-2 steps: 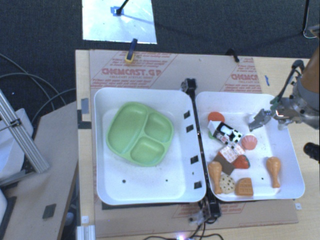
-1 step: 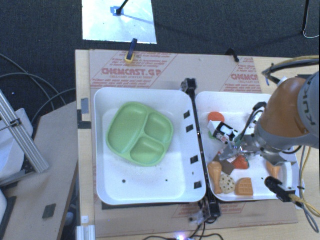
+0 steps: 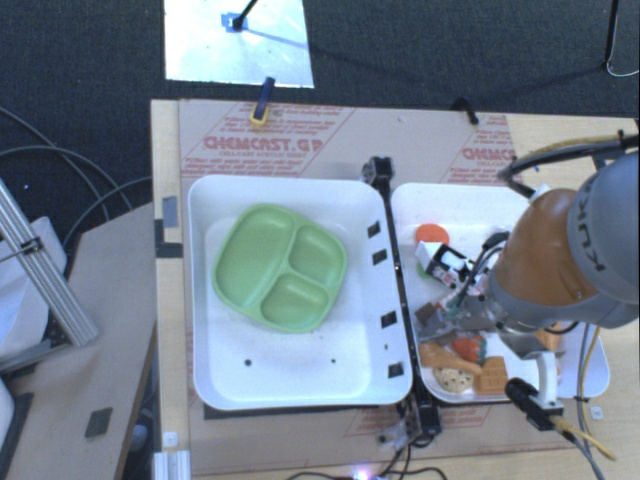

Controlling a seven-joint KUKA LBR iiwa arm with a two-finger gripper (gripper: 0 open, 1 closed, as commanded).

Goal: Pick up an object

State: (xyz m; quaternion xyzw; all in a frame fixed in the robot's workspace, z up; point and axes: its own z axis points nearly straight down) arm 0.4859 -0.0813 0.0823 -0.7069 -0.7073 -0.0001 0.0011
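Two bins are sitting on the desk [image 3: 330, 133] while the arm [image 3: 560, 258] is reaching into the right bin [image 3: 470, 196] over toy food [image 3: 462, 366], grip undeterminable, next needing a lowering.

A green divided plate [image 3: 281, 266] lies in the left bin [image 3: 230, 373]. The arm [image 3: 560, 258] reaches down into the right bin [image 3: 475, 196], its gripper [image 3: 455, 308] low among small food-like objects, beside an orange-capped item [image 3: 432, 234].
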